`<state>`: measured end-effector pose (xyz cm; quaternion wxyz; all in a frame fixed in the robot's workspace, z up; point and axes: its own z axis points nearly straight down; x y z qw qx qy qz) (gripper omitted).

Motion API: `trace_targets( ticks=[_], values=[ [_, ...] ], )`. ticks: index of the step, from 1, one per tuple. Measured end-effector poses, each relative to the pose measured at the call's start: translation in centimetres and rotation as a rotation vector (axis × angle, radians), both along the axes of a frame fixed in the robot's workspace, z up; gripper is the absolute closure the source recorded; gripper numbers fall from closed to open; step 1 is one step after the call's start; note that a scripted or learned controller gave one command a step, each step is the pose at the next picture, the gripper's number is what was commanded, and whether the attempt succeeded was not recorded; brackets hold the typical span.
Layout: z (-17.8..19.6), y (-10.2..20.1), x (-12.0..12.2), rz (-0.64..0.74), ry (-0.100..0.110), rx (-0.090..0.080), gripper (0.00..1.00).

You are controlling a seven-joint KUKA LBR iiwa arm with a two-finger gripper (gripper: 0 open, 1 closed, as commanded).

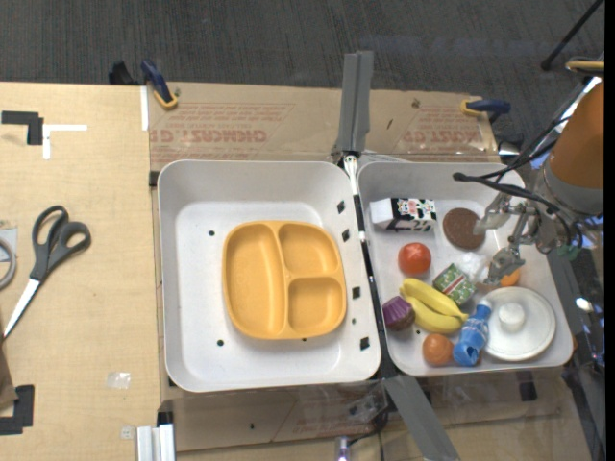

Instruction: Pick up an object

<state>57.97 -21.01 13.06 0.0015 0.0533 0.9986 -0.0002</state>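
Hovering low over the right bin (384,176), the gripper (506,250) hangs with fingers spread, nothing between them. This looks like the approach step. A small orange piece (512,278) lies just below it, a green carton (452,281) and banana (432,301) off to its left. Next move: drop, then close on one.

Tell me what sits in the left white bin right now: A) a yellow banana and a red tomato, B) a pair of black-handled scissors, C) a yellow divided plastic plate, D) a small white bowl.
C: the yellow divided plastic plate lies alone on the floor of the left white bin, while the yellow banana and the other small items sit in the right white bin.
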Motion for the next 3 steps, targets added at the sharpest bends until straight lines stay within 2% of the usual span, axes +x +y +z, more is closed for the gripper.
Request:
trace_targets(
  ticks=[1,2,3],
  values=[
    [-3.8,3.1,-4.5,-0.078,0.0,0.0,0.0],
    [-3.8,9.6,-2.7,-0.32,-0.001,0.001,0.0],
    [-3.9,9.1,-8.6,-0.419,0.002,0.001,0.0]
  ],
)
